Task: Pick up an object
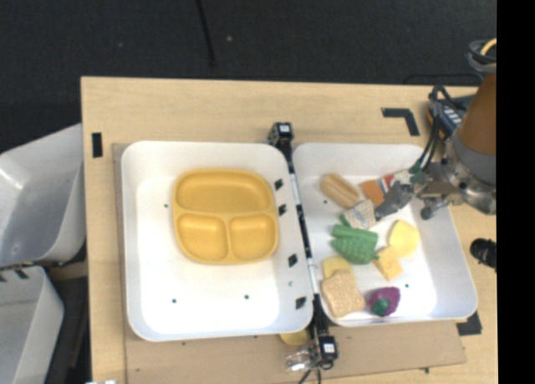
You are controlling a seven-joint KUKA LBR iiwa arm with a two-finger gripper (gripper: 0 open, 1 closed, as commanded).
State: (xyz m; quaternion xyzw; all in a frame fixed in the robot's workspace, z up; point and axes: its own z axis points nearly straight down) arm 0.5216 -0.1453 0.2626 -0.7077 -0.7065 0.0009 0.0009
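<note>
The right bin point(443, 290) holds several toy foods: a tan hot-dog bun point(338, 189), an orange piece point(373, 190), a small grey-white block point(362, 213), a green leafy piece point(355, 243), a yellow lemon-like piece point(405, 238), a cheese cube point(389, 266), a bread slice point(343, 294) and a purple item point(384, 300). My gripper point(410, 203) hangs over the upper right of this bin, just right of the orange piece. Its two dark fingers stand apart, open, and I see nothing between them.
The left bin point(150, 290) carries a yellow divided plate point(226, 215). A black clip strip point(294, 207) runs between the bins. The arm's orange band point(481, 123) is at the right edge. A yellow object point(294, 338) peeks out below the bins' front edge.
</note>
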